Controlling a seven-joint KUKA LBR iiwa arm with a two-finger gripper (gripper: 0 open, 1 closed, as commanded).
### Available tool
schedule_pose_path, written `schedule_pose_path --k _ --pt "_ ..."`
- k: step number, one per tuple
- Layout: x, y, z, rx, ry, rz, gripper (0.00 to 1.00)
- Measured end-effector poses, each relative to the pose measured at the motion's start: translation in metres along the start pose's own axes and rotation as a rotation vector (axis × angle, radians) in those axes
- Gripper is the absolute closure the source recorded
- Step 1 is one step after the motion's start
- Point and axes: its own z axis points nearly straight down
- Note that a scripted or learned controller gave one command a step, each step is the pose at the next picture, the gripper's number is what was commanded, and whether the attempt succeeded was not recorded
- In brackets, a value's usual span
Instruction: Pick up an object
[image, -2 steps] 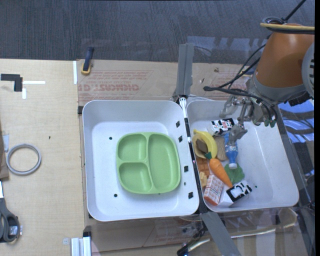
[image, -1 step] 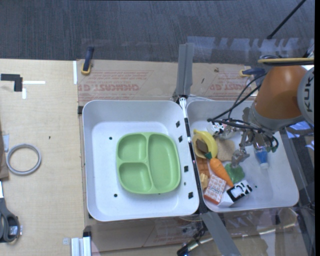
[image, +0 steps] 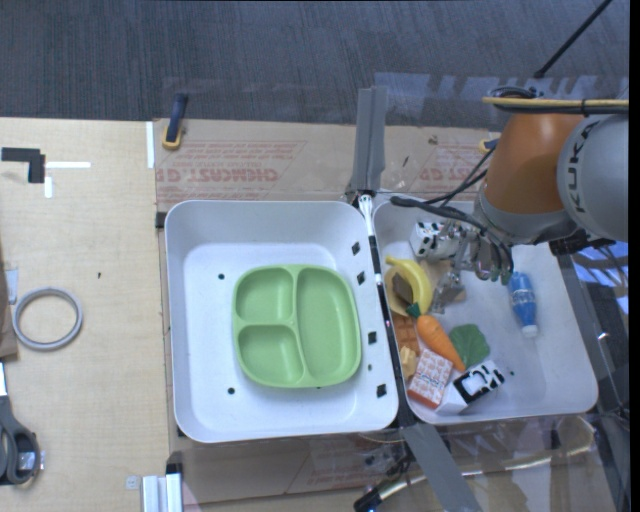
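Note:
My gripper (image: 466, 272) hangs low in the upper middle of the right bin (image: 560, 385), under the grey arm with its orange band. Just left of it lies a yellow banana (image: 412, 282), and a black-and-white die (image: 428, 238) sits at its upper left. To its right lies a blue bottle (image: 522, 303). Below it are an orange carrot (image: 439, 341), a green leafy piece (image: 471, 343), a red-and-white packet (image: 430, 380) and a black-and-white block (image: 479, 383). I see nothing held in the gripper.
The left bin (image: 190, 300) holds a green divided plate (image: 298, 325). The divider between the bins (image: 380, 300) runs close to the banana. On the bench at the far left lies a grey ring (image: 45, 318).

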Motion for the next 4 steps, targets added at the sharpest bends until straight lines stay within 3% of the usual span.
schedule_pose_path --k 1,2,3,4 --pt "-0.011 0.008 0.000 -0.006 0.020 0.465 0.00" --pt "-0.020 0.009 0.000 0.001 0.043 0.754 0.00" --pt "-0.029 0.003 0.001 0.011 0.048 1.083 0.00" --pt "-0.031 -0.008 -0.009 0.023 0.023 1.085 1.00"
